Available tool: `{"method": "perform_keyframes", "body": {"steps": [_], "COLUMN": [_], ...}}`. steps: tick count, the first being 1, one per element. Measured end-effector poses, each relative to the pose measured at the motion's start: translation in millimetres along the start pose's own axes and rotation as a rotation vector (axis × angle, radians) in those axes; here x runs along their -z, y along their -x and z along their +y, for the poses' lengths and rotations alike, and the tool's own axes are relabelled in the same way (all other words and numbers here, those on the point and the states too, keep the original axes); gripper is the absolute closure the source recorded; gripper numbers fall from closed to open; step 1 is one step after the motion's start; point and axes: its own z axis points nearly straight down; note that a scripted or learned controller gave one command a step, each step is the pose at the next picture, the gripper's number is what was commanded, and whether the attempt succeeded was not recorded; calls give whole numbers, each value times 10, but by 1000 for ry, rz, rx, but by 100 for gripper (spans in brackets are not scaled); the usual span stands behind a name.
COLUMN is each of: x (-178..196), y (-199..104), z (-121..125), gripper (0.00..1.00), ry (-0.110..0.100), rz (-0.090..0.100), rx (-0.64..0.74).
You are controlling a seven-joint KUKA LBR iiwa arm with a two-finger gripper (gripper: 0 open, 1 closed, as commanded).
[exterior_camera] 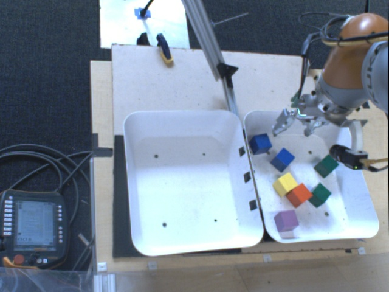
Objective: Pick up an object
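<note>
Hovering arm: grey KUKA arm with a glossy orange band [355,32] reaches in from the right, over the far end of the right bin.
Gripper: the metallic two-finger gripper [296,121] hangs above the bin's far rim; its thin fingers stand spread apart with nothing between them.
Right bin: shallow white plastic bin [364,221] with rounded corners, holding seven small cubes.
Blue cubes: a dark blue cube [261,143] lies near the bin's left wall, just below the gripper; a second blue cube [282,159] sits near it, tilted.
Yellow and orange: a yellow cube [285,184] touches an orange cube [299,195] in the middle of the bin.
Green cubes: one dark green cube [320,194] sits just beside the orange one; another green cube [326,165] lies nearer the right wall.
Purple cube: a matte purple cube [286,221] rests near the bin's near rim.
Left bin: smooth white plastic bin [140,163], touching the right bin along one side.
Bench: pale, flat board [182,84] under both bins.
Pendant: dark control pendant [30,230] with a grey screen and coiled black cables, at lower left.
</note>
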Motion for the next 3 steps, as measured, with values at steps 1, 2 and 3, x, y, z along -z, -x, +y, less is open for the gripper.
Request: {"method": "perform_keyframes", "body": {"steps": [1, 2, 3], "x": [26, -592, -922], "y": [1, -21, -43], "z": [9, -28, 15], "gripper": [0, 0, 0], "ry": [4, -1, 10], "rz": [-1, 0, 4], "rx": [0, -2, -1]}}
